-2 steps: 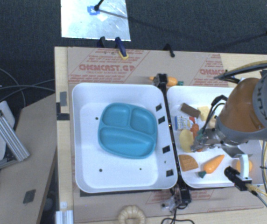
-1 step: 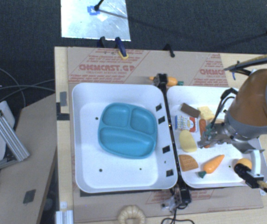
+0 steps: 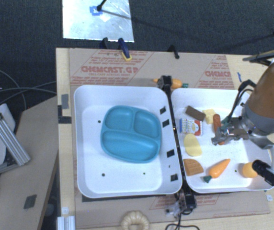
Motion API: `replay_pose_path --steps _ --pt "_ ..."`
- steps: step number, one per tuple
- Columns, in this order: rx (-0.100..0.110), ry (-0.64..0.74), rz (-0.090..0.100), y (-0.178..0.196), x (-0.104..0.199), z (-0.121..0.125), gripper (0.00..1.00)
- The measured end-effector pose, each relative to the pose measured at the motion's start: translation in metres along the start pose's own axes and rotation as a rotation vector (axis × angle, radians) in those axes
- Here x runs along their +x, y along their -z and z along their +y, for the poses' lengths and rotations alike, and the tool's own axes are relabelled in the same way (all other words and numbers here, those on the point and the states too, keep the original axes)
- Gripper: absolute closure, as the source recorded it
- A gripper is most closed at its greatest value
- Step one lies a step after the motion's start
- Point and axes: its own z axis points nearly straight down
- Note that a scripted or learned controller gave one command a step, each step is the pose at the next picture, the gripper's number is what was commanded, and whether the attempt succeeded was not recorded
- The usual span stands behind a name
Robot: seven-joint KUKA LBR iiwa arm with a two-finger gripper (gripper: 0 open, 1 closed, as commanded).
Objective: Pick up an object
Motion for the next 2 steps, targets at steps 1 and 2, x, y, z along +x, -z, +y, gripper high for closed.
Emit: replay_pose_path --steps 1,2 --pt "0.002 0.002 0.001 0.030 0.000 0.002 1.00" --pt "0.005 0.006 0.003 0.025 0.040 0.028 1.00"
